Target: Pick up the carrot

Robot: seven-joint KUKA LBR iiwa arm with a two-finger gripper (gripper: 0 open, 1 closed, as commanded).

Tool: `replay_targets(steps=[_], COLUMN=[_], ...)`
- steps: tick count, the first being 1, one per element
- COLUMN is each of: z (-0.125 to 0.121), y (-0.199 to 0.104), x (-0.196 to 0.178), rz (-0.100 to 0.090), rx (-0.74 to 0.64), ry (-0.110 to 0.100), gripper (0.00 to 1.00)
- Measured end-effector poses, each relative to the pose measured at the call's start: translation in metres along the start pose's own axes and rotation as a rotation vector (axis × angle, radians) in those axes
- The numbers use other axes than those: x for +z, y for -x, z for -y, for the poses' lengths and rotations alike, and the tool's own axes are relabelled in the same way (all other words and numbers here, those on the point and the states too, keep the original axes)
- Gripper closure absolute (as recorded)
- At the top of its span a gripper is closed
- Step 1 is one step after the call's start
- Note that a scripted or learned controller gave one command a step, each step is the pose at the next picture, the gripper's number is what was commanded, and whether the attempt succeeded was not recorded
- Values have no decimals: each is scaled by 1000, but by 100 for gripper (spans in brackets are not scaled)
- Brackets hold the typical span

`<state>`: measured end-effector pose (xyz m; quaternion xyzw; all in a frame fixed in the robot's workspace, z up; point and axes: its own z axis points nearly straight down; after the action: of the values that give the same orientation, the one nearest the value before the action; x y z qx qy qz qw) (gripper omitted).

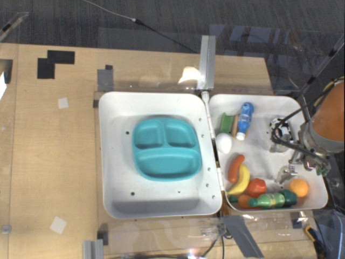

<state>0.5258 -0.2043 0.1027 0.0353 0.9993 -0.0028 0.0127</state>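
The carrot [235, 167], a short orange-red stick, lies in the right bin [264, 104] just left of its middle. Its lower end touches a yellow banana [241, 181]. My gripper [287, 172] hangs low over the bin's right side, well to the right of the carrot and just above-left of an orange [298, 188]. Nothing shows between it and the carrot but bare bin floor. The grey arm with its orange band [329, 117] comes in from the right edge.
The right bin also holds a green can [226, 123], a blue bottle [244, 120], a white egg [223, 143], a red tomato [256, 186] and a green bottle [274, 200]. A teal divided plate [164, 147] sits in the left bin [116, 198].
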Motion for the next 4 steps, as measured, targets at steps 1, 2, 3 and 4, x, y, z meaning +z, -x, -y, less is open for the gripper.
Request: replay_targets(steps=[1, 2, 3, 4], z=[0, 0, 0, 0], y=[0, 0, 0, 0], x=[0, 0, 0, 0], rz=[0, 0, 0, 0], rx=[0, 0, 0, 0], ry=[0, 0, 0, 0], gripper=[0, 0, 0, 0])
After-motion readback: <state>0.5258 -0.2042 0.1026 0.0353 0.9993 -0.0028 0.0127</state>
